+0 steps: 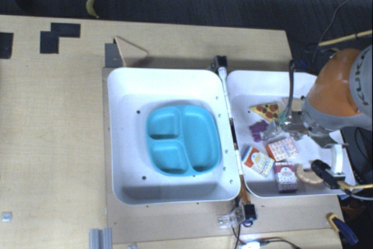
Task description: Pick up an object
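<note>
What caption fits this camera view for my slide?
Grey arm's gripper low over small toy items in the right white bin; blue divided plastic tray in the left white bin.

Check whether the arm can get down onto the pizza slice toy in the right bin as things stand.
Probably yes. The pizza slice toy lies uncovered near the right bin's back, with the gripper just beside it; the purple piece sits close, though apart.

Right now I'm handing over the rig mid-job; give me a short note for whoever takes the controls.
Gripper: low in the right bin, over the toy pile; finger state unclear, nothing seen held.
Things: pizza slice, purple piece, patterned card, small box, dark red box all lie in the right bin. Blue divided tray sits in the left bin.
Done: arm reached the pile.
Left: grasp one object and lift it.
</note>
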Controlling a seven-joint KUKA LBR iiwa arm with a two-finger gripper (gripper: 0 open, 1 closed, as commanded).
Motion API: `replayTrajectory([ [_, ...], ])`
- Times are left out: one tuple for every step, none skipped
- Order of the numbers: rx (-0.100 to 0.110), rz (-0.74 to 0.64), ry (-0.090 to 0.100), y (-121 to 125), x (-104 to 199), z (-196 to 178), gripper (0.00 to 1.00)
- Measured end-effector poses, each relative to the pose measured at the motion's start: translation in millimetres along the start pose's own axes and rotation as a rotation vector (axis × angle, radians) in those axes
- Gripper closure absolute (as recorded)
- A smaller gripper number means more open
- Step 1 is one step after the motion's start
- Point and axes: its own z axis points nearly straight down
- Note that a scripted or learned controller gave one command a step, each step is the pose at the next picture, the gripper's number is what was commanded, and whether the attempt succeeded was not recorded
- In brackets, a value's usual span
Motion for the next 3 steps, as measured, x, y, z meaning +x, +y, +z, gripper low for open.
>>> replayTrajectory([
  [-0.004, -0.001, 0.0, 2.0, 0.5, -10.8, 1.0],
  [-0.004, -0.001, 0.0, 2.0, 0.5, -10.8, 0.0],
  [-0.008, -0.002, 0.0, 4.0, 1.1, -21.6, 1.0],
])
